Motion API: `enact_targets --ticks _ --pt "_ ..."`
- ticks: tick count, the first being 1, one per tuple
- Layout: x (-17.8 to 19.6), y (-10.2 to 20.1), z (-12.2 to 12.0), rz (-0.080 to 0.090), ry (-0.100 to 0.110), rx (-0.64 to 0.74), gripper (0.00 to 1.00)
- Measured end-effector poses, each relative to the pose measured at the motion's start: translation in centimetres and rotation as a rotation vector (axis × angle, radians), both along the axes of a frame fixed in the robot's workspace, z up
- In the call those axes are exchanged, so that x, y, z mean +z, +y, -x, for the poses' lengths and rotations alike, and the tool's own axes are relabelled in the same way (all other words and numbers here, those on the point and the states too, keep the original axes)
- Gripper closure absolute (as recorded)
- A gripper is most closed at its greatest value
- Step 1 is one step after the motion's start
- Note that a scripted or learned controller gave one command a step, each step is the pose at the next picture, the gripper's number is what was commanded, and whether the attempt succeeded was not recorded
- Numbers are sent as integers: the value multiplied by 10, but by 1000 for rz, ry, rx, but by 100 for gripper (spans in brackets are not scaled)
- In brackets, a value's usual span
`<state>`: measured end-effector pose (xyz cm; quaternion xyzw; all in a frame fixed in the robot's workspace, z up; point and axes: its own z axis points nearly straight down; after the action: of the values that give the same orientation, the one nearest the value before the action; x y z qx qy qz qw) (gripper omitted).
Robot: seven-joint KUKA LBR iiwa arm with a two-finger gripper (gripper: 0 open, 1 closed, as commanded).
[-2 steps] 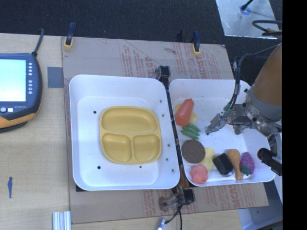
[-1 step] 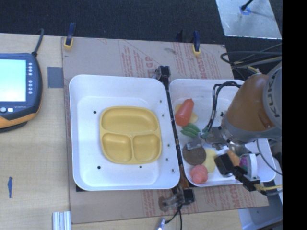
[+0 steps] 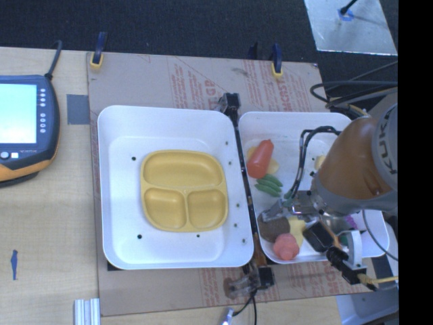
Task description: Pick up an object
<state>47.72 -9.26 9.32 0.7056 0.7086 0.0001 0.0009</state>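
Note:
The right bin (image 3: 291, 122) holds several toy foods. An orange-red carrot-like piece (image 3: 260, 158) lies at its left side, with a green piece (image 3: 270, 183) just below it. Further down, near the front edge, are a brown piece (image 3: 272, 229) and a red-pink piece (image 3: 286, 247). My gripper (image 3: 279, 213) hangs low over the bin's front half, right above the brown piece and beside a small yellow piece (image 3: 298, 213). The wrist and orange band (image 3: 352, 161) hide the bin's right half. I see nothing clearly held.
The left bin (image 3: 122, 181) carries a yellow three-compartment plate (image 3: 184, 188). A handheld control pendant (image 3: 24, 124) lies on the bench at the far left. Black cables (image 3: 318, 137) loop beside the wrist. Clamps (image 3: 276, 58) hold the cardboard sheet at the back.

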Motion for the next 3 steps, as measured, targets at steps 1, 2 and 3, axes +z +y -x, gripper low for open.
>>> enact_targets --ticks 1,2,3 --pt "11 0 -1 -1 1 5 100" --pt "20 -1 -1 0 3 10 100" --pt "99 6 -70 -1 3 0 100"
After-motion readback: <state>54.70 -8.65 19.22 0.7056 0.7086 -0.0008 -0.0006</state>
